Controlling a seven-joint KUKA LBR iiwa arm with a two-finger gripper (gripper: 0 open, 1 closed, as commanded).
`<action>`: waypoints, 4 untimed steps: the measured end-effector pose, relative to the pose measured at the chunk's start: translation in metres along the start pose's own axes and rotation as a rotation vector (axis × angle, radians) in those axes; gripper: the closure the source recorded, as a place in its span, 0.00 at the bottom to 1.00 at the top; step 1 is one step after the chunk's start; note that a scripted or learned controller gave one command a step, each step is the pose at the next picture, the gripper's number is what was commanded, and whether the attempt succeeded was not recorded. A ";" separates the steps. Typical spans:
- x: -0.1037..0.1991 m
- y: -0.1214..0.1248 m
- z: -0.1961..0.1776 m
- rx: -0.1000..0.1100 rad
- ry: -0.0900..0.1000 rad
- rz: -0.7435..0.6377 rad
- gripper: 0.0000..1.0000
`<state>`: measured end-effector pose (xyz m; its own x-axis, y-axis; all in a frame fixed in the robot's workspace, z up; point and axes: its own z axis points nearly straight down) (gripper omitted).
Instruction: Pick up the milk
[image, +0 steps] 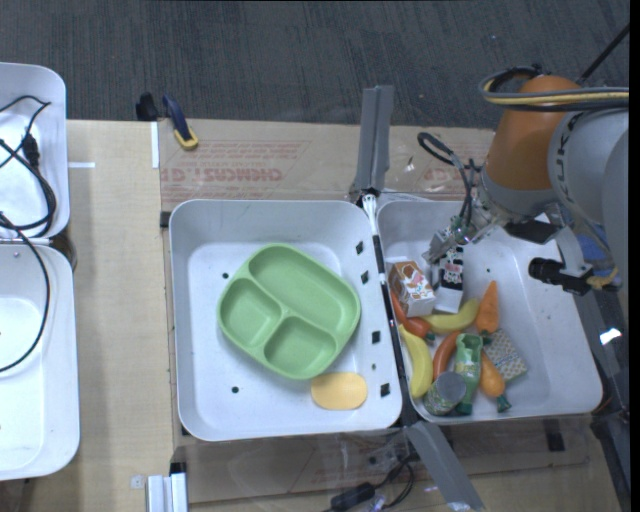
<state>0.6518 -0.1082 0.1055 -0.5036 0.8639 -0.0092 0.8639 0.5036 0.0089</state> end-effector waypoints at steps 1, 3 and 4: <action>0.010 0.016 -0.087 0.007 0.006 0.087 1.00; 0.009 0.016 -0.096 0.007 0.004 0.086 0.00; 0.041 0.033 -0.086 0.011 0.007 0.273 0.00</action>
<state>0.6585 -0.0560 0.1916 -0.2518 0.9678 -0.0012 0.9678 0.2518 -0.0005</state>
